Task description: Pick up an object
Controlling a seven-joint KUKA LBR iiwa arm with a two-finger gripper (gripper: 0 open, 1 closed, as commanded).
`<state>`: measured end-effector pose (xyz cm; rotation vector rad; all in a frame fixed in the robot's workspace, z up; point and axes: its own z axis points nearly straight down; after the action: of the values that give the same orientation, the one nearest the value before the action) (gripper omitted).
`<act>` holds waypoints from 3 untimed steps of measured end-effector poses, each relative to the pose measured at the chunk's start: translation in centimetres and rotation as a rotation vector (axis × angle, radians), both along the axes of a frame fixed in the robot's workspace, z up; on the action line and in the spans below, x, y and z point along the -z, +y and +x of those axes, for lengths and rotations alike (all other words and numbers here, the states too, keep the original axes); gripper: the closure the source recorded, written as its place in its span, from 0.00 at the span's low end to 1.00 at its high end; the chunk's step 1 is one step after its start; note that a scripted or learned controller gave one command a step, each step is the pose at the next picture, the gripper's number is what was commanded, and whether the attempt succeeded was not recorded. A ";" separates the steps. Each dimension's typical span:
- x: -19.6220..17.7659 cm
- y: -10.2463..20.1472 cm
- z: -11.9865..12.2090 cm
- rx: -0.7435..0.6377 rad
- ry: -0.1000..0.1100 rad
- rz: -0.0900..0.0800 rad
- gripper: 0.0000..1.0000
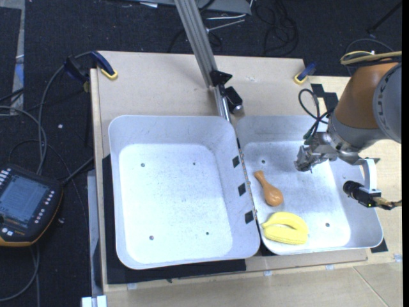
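Where your grey gripper (305, 161) hangs over the right white bin (332, 190), grip unreadable; orange wooden pear-shaped piece (269, 188) and yellow banana (285, 228) lie apart below.

The arm (374, 107) is cut off by the frame's right edge just above the right bin (332, 235). The end effector (305, 163) over that bin is seen too small and dark for its finger state to be judged. Part of the right bin's far wall is hidden by the arm.
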<state>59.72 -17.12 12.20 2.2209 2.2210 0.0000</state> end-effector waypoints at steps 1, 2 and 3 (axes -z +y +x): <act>-4.3 -0.3 0.5 0.000 -0.003 0.000 1.00; -10.3 -0.1 1.3 -0.001 -0.005 -0.001 1.00; -16.4 0.4 1.2 -0.001 -0.005 0.000 1.00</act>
<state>60.94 -16.73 28.64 2.2173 2.2190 0.0051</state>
